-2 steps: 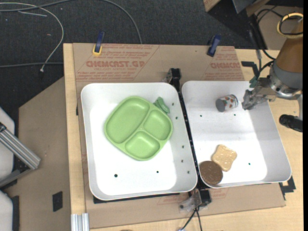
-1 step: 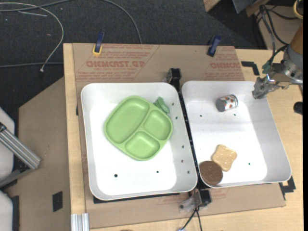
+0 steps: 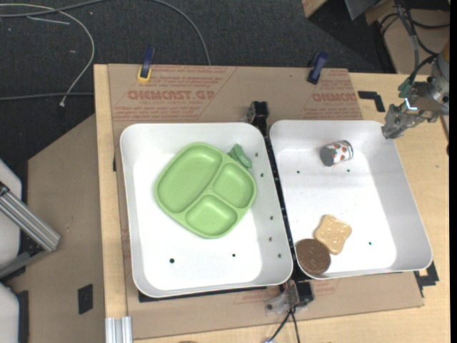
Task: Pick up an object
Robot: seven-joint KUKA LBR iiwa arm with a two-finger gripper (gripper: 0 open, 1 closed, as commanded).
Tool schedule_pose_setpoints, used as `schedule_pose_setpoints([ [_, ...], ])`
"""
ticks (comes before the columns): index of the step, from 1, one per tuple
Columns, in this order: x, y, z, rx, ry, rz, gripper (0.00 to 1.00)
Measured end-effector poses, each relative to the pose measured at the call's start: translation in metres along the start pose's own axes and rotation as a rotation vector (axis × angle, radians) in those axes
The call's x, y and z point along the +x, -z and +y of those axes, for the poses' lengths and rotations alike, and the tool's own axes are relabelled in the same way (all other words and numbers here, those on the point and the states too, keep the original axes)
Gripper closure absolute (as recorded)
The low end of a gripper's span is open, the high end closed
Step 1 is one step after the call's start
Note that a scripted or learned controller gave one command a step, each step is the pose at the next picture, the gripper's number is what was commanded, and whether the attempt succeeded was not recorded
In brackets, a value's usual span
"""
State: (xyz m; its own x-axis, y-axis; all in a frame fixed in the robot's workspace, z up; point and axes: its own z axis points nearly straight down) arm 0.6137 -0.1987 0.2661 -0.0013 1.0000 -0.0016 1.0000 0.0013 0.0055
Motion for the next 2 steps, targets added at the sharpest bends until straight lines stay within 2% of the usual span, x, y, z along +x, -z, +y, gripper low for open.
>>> schedule_pose_setpoints([
  [1, 0.048, -0.011, 0.0, 0.007, 0.004, 0.004, 1.0],
  [2, 0.108, -0.017, 0.015, 0.007, 0.006, 0.005, 1.0],
])
